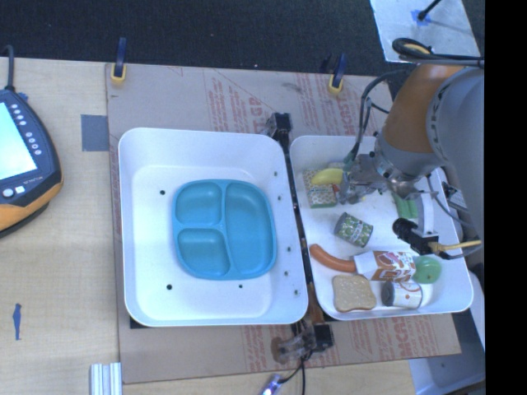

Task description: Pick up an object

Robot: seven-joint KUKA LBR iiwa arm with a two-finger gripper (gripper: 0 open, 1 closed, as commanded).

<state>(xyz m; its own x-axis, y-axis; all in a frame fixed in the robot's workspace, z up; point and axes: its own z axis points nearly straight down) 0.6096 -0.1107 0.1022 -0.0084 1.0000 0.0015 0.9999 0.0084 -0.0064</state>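
Nearest the camera in the right-hand bin (461,301): a toast slice (354,293), a small white cup (403,295) on its side, a carton (393,263) and a hot dog (331,258). Mid-bin, a green patterned can (354,230), apart from the rest. Further back, a yellow banana (328,175) against a green packet (321,195), with the gripper (360,183) lowered just beside them, finger state impossible to tell. In the left bin (148,295), a blue divided plate (224,228).

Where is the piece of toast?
The toast lies in the right-hand bin, near its front edge toward the bottom of the camera view. The hot dog is just above it and a small can sits to its right.
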